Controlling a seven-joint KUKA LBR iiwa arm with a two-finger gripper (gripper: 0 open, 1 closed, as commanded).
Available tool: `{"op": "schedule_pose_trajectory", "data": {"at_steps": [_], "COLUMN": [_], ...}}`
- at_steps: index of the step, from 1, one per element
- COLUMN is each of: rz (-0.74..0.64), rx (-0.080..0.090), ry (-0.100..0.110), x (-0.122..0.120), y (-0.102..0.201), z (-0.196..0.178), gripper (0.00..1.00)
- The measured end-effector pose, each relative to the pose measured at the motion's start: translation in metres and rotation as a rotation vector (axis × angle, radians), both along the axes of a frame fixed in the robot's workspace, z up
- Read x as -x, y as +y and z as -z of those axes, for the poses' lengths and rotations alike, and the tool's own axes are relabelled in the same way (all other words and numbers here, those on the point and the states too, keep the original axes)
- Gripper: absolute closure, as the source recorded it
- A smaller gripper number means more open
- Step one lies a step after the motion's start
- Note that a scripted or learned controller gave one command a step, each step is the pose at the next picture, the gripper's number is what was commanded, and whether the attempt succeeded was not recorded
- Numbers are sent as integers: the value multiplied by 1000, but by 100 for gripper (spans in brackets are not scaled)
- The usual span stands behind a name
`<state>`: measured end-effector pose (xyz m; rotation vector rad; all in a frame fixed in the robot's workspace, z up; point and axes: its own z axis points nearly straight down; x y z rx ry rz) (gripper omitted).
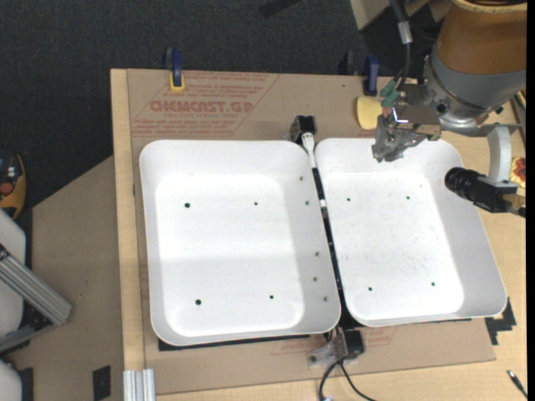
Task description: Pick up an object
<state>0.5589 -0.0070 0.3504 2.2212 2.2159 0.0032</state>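
Pale yellow and rounded, a small lump [366, 112] shows just beyond the far rim of the right bin [401, 249], towards that bin's far left corner. Whether it rests on the board or hangs above it cannot be told. The gripper [389, 147] is just beside the lump, over the right bin's far rim, pointing down. From this angle it cannot be told whether the pincer is wide or narrow. Above the gripper, the arm's grey wrist and orange band [481, 32] stand over the right bin's far right corner.

A blue clamp [372, 73] sits just behind the lump, further from the right bin. Touching the right bin's left side is the left bin [226, 249], with a black clip [302, 127] at the far end of their seam. Both bins lie on a brown board [209, 98] with red lettering, and a second blue clamp [174, 59] grips its far edge, well apart from the right bin.
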Motion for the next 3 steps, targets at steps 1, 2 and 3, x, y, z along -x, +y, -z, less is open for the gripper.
{"op": "schedule_pose_trajectory", "data": {"at_steps": [1, 2, 3], "rz": [-10, -9, -1], "rx": [-3, -2, -2], "ry": [11, 11, 1], "x": [3, 6, 13], "y": [91, 169, 142], "z": [61, 115, 65], "gripper": [100, 100, 100]}}
